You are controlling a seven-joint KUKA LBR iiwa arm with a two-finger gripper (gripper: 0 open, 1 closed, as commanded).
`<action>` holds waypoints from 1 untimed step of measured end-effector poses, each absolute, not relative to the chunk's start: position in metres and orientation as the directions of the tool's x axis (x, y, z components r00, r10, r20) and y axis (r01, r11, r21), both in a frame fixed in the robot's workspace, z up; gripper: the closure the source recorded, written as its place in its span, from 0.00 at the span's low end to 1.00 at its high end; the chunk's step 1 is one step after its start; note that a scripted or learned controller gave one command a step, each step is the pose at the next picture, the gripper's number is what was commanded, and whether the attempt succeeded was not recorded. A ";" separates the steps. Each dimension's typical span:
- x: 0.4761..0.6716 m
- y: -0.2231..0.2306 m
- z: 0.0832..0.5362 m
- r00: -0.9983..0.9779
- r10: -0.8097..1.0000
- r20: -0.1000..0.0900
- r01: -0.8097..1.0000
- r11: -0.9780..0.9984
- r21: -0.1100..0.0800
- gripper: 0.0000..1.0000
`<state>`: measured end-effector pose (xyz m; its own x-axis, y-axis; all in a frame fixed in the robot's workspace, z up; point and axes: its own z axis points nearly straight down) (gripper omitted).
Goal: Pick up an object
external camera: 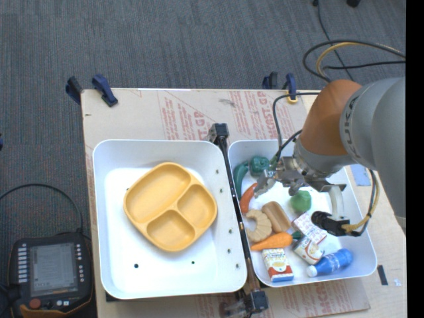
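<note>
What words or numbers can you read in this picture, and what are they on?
No text here can be read for sure.
Cardboard sheet under the bins: red printed letters, upside down and too faint to read.
Small carton: a picture label, words too small.
Small packet: red and white print, too blurred.
Blue bottle: nothing readable.
Handheld screen: display too small to read.

Even bright overhead light, soft shadows, slightly grainy
</note>
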<state>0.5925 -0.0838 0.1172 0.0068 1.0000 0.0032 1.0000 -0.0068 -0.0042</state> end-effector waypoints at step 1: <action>0.569 -0.090 0.087 0.000 1.000 0.001 1.000 0.000 -0.003 0.00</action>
<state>0.5687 -0.0901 0.0873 0.0005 1.0000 0.0014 1.0000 -0.0005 -0.0032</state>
